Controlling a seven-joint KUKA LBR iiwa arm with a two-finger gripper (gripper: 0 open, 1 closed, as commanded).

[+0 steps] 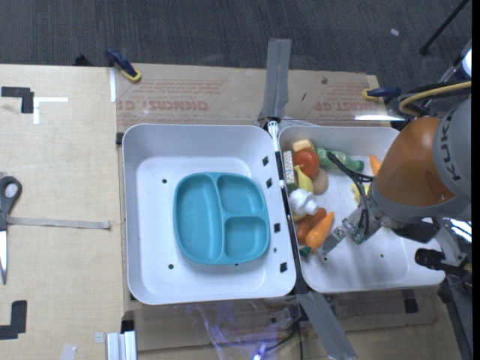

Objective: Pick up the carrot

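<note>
Carrot (319,230) lay in your right bin (390,272), against its left wall among the toy foods. Gripper (335,242) hovered just beside it; fingers' state couldn't be told. Left bin (142,223) held a blue tray (222,217).

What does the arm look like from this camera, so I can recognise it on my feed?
The arm is grey with a broad, rounded orange band and dark lettering on its grey shell. A yellow cable and black ones trail beside it. The end effector is small, dark and metallic, with thin black wires running up to it.
</note>
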